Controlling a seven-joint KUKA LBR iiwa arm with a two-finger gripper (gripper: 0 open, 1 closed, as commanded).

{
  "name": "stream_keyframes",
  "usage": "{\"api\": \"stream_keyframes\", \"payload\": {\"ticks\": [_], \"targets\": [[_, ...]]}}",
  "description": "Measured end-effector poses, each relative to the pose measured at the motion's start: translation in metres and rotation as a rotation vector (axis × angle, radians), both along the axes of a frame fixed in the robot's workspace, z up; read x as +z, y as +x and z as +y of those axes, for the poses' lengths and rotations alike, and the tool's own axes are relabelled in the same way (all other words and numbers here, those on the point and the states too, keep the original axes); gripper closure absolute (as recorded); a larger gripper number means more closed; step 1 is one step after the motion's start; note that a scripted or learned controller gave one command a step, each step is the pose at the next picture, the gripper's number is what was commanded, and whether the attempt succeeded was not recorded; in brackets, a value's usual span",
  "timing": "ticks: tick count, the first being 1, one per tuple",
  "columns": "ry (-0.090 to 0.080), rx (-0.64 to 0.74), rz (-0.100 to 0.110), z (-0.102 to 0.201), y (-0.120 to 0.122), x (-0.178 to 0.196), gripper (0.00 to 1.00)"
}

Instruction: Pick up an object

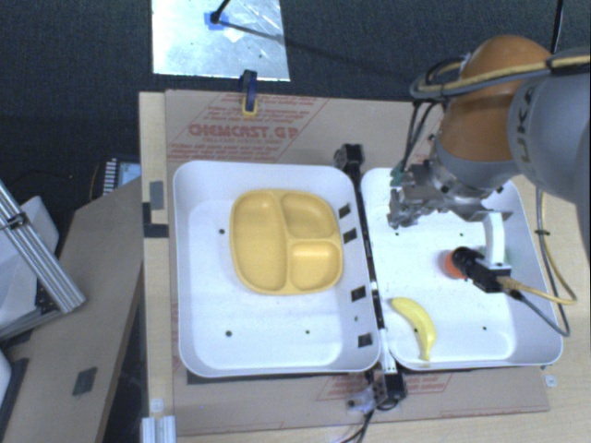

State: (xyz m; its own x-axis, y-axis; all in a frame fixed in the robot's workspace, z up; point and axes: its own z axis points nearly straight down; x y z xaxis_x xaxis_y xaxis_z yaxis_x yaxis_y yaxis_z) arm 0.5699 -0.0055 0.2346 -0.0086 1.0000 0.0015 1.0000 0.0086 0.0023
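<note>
A yellow banana (417,324) lies in the right bin (526,340), near its front left corner. A small orange-red object (452,264) sits in the middle of that bin, partly hidden by a black part with a cable on the arm. My gripper (403,212) hangs over the bin's back left area, above bare white floor. It is well behind the banana and to the left of the orange-red object, touching neither. The grey arm with its orange band (494,72) comes in from the right above it.
The left bin (203,340) holds a yellow divided plate (284,241). A black divider (362,247) with clips runs between the bins. A yellow cable (545,295) trails from the arm over the right bin's right side. Cardboard lies beneath both bins.
</note>
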Motion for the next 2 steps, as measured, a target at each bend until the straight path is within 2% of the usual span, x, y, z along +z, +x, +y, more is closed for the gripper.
{"api": "stream_keyframes", "payload": {"ticks": [1,2], "targets": [[-0.002,-0.003,0.001,0.051,0.017,0.005,1.0],[0.0,0.0,0.002,0.101,0.029,-0.009,1.0]]}}
